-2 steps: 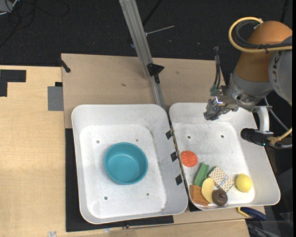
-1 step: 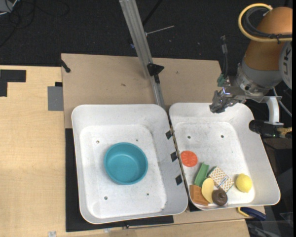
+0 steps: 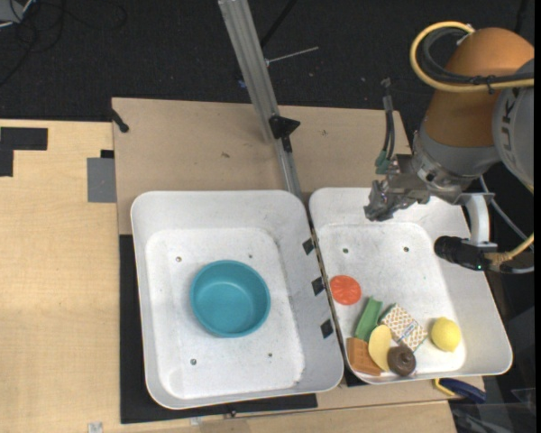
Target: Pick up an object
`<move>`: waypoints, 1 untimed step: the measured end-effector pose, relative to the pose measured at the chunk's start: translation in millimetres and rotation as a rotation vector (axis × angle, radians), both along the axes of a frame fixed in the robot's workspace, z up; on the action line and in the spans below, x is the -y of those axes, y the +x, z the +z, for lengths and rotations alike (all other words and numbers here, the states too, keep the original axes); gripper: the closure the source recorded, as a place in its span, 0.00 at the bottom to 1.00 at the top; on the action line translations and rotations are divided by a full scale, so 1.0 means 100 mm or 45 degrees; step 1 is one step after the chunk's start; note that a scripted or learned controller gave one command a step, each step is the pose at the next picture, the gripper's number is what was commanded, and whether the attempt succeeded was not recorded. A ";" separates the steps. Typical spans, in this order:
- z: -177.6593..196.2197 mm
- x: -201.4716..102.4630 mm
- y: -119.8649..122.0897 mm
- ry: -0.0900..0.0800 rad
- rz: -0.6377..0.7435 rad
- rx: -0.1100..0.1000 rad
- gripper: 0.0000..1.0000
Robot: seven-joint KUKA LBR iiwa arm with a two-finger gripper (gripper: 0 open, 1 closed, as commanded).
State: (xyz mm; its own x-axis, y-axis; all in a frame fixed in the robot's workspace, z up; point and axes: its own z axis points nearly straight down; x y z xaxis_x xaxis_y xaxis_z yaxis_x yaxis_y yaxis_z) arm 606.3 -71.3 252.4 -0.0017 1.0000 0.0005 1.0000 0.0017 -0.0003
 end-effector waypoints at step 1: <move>-0.14 -0.45 -0.16 0.000 0.001 -0.001 1.00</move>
